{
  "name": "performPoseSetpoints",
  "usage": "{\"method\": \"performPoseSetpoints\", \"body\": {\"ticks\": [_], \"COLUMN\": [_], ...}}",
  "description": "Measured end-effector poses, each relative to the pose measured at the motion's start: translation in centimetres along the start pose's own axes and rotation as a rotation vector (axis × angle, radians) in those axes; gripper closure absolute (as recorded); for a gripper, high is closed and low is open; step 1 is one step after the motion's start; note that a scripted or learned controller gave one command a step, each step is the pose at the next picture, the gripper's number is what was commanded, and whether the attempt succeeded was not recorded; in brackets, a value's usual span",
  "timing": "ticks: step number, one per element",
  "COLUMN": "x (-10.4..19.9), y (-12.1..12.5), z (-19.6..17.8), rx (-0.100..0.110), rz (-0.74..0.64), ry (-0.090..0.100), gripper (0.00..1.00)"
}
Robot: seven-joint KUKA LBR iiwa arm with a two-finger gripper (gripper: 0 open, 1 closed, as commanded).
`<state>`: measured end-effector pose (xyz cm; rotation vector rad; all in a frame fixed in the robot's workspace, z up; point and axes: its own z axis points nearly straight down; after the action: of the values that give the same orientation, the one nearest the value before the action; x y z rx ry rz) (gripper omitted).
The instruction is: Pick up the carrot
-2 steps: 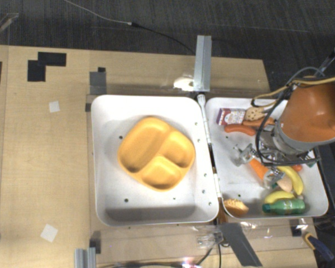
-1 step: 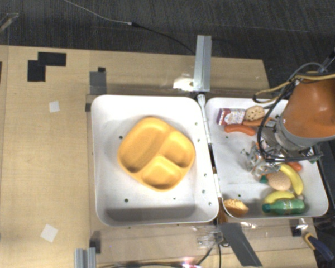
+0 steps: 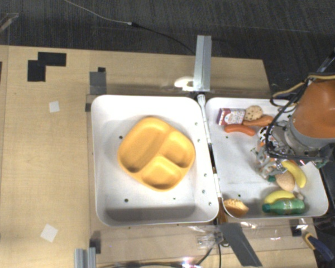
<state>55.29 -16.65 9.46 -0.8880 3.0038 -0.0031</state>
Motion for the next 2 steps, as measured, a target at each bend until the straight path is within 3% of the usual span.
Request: {"method": "performPoseSetpoints", "body": {"ticks": [1, 2], "x": [-3.2, -2.1], "y": [5.0, 7.0], "z": [0.4, 0.3], "rx": [0.004, 0.009], "rz": [-0.04, -0.168], "ry": [-0.004, -0.008], "gripper": [1.0, 1.0]}}
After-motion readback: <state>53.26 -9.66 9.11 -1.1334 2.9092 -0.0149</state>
